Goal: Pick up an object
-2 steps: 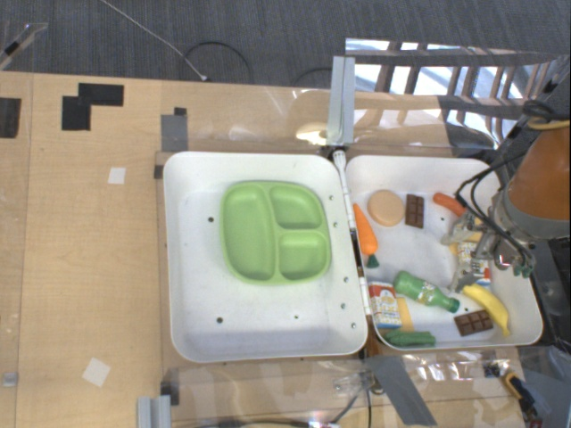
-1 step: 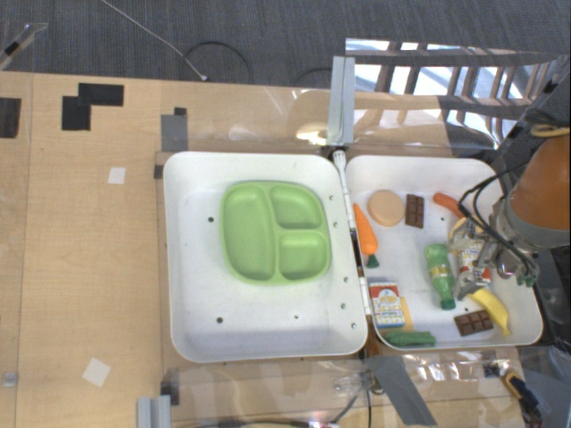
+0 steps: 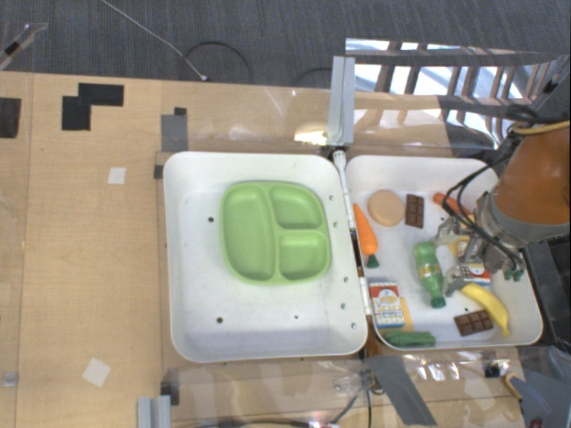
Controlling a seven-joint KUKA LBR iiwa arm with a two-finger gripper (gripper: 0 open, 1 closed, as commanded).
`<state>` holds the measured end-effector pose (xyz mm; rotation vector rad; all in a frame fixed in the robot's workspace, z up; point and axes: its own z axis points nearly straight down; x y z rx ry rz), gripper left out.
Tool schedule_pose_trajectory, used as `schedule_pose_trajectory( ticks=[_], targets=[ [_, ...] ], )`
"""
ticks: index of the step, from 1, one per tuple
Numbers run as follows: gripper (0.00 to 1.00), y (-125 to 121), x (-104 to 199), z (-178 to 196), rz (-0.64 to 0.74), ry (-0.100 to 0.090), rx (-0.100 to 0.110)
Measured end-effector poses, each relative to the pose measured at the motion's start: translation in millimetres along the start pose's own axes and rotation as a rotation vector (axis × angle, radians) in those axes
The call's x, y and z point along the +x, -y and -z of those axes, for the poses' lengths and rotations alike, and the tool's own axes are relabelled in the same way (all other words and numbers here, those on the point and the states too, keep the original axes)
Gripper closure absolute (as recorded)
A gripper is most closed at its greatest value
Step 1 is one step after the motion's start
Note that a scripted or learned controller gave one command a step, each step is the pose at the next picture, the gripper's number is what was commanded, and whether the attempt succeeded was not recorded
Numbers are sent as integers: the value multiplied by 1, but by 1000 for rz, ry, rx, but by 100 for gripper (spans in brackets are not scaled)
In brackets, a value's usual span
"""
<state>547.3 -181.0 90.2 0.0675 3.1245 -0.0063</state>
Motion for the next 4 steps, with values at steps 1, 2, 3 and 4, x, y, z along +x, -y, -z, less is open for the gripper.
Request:
schedule_pose_trajectory(
  ticks=[1, 2, 3, 4],
  targets=[
    [0, -50, 30, 2, 74, 4, 1],
    [0, -94, -110, -2, -15, -38, 6],
    [0, -94, -1, 1, -84, -3, 1],
    [0, -59, -11, 1, 79, 1, -3]
  ],
)
